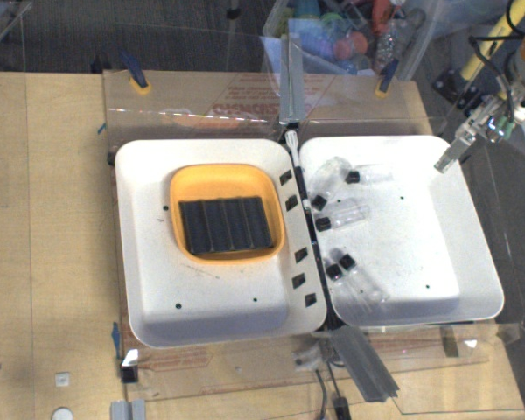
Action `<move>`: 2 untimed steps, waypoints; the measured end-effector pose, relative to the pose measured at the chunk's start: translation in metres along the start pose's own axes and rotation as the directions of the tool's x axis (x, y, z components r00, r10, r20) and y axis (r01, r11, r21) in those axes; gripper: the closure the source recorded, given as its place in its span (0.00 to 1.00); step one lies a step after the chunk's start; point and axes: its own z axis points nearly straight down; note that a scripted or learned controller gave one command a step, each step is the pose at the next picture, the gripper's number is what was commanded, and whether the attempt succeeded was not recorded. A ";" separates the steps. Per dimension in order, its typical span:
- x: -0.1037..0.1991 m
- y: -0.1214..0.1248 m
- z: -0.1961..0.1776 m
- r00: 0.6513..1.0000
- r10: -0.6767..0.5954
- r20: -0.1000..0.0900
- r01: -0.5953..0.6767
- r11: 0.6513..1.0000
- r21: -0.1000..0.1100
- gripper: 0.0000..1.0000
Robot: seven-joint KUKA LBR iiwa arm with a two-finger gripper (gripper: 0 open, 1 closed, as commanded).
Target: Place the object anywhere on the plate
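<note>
Dark ribbed rectangular object (226,225) lies flat on orange plate (185,186), left bin (149,304). Gripper (446,161) over right bin's (437,234) far corner; grip state unclear.

A square orange plastic plate (227,212) sits in the left white bin (149,296), carrying a black ribbed rectangular block (226,224). Three clear plastic bottles with black caps (342,212) lie in the right white bin (437,252). The metal two-finger gripper (455,151) hovers over the right bin's far right corner.
</note>
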 end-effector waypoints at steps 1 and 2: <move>0.006 -0.005 0.010 0.987 -0.161 -0.005 0.161 0.987 0.001 0.00; 0.008 -0.007 0.005 0.960 -0.281 -0.005 0.281 0.960 0.000 0.00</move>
